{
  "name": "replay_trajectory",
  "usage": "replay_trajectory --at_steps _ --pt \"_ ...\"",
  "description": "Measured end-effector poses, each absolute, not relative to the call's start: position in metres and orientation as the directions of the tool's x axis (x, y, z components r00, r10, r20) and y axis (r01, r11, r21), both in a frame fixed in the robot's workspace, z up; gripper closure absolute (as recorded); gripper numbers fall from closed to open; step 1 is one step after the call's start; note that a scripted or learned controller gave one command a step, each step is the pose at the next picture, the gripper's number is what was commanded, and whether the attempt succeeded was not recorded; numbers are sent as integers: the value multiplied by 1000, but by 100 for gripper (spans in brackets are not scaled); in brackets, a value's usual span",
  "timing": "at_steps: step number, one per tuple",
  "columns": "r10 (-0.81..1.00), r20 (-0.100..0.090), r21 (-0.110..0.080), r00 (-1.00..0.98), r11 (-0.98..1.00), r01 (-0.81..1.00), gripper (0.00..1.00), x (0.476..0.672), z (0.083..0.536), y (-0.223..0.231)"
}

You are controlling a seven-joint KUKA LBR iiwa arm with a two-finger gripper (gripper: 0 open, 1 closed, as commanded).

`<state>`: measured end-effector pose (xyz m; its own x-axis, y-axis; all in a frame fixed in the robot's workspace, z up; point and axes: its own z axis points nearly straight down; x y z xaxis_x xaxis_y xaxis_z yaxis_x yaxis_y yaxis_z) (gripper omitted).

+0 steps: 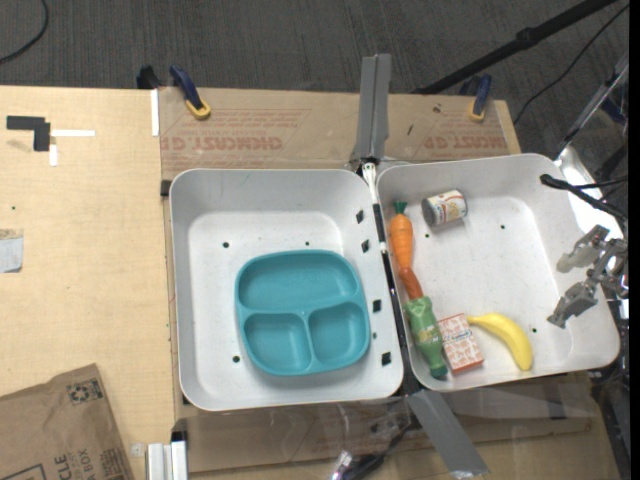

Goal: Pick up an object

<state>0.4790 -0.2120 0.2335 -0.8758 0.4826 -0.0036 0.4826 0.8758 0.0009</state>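
Down at the near rim of the right bin (600, 353), our gripper (585, 278) hangs at the far right edge, two grey fingers (572, 306) spread apart with nothing between them, so we hold nothing yet. We judge that open stance as a ready pose for a descent not yet begun.

Nearest to us lies the banana (505, 336), curved on the bin floor, just left of the fingers and apart from them; that looks like the easiest candidate. Touching its left end sits the small red-and-white box (462, 343), and beside that the green bottle (425, 333) lies lengthways along the dividing wall. The carrot (402, 248) runs on from the bottle's top, also against that wall, which would crowd a finger on that side. Up toward the far corner, the small can (445, 208) lies on its side, well apart from the rest.

Across the divider, the left bin (200, 268) carries a teal divided plate (302, 311), sitting flat in the middle.
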Motion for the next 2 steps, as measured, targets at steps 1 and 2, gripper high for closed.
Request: replay_trajectory --at_steps 1,2 --pt "545 -2 1 -839 839 545 0 530 202 -156" --pt "346 -18 4 -938 938 346 0 547 109 -147"
